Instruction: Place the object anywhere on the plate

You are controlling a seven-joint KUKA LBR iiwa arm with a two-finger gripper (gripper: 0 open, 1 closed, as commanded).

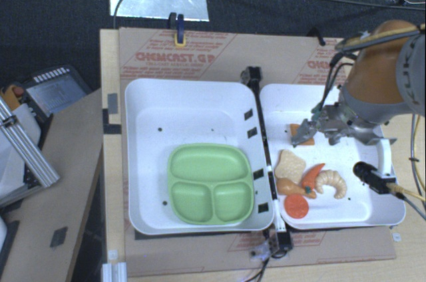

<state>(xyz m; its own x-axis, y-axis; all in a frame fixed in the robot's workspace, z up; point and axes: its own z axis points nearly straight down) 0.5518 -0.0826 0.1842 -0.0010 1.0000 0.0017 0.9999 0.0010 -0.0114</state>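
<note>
A green three-compartment plate (210, 182) lies in the left bin (146, 114), towards its front. My gripper (305, 133) hangs low over the middle of the right bin (383, 211). A small orange piece (293, 132) shows right at its left side; I cannot tell whether it is gripped. In front of the gripper lie a beige bread slice (290, 163), an orange-red carrot (311, 175), a tan croissant-like piece (333, 182), an orange lump (287, 187) and a red round slice (297, 206).
A black-clipped divider (261, 141) separates the two bins. The bins rest on a cardboard sheet (200, 56). Grey equipment (46, 93) stands off the bench at the left.
</note>
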